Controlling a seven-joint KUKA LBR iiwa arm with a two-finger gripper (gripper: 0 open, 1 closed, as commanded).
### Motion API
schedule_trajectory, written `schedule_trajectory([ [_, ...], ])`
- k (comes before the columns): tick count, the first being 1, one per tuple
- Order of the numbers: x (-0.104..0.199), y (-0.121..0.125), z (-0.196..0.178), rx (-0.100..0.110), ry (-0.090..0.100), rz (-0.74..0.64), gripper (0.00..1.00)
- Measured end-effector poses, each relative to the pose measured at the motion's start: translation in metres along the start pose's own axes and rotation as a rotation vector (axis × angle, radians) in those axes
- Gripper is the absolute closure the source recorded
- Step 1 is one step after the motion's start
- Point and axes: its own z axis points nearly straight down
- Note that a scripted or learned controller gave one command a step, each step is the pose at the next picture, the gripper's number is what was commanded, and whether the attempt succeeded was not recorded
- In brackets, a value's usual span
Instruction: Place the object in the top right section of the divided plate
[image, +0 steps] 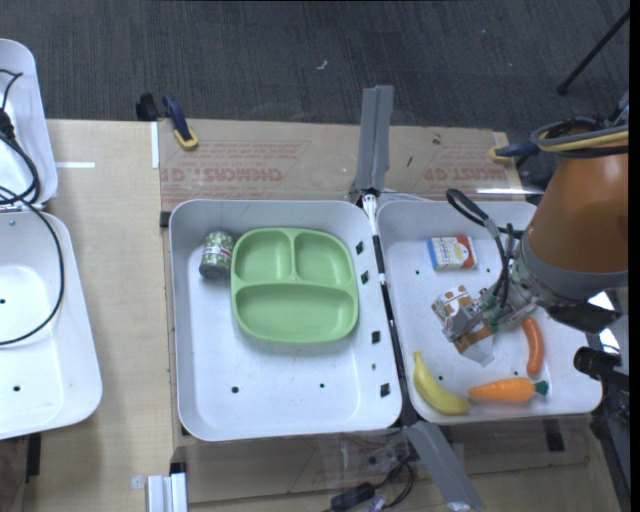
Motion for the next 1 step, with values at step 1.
schedule_trajectory([
  [1, 0.0172, 0.0156, -0.0094, 0.003, 0.001, -0.058, 1.00],
])
